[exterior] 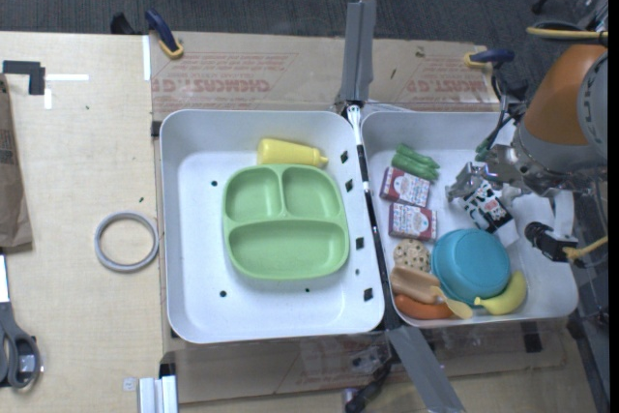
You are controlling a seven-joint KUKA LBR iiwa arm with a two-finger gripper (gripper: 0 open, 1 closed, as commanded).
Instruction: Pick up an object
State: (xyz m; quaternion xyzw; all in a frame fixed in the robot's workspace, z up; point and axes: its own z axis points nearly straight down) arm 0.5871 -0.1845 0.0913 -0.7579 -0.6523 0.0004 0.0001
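Right bin (pixel 566 300): white, shallow, crowded with toy foods. The pincer (pixel 471 181) sits low at the bin's centre, at the end of the grey arm (pixel 566 116) entering from 3 o'clock. Whether its fingers stand open or closed cannot be told; nothing is visibly clamped between them.

- Black-and-white carton (pixel 487 206): at 5 o'clock from the pincer, just beside it, tilted.
- Green beans (pixel 417 161): at 9 o'clock from the pincer, near the bin's left wall.
- Two red-and-white packets (pixel 410 202): at 8 o'clock from the pincer, stacked one below the other.
- Blue bowl (pixel 471 264): at 6 o'clock from the pincer, upside down.
- Cookie (pixel 411 255): touching the bowl's left side.
- Banana (pixel 507 297): at the bowl's lower right edge.
- Hot dog (pixel 422 297): at 7 o'clock, against the bin's front wall.

Left bin (pixel 184 237): holds a green divided plate (pixel 286 221), with a yellow corn cob (pixel 289 152) at the plate's 12 o'clock.

Bench, at 9 o'clock: grey ring (pixel 126 240).
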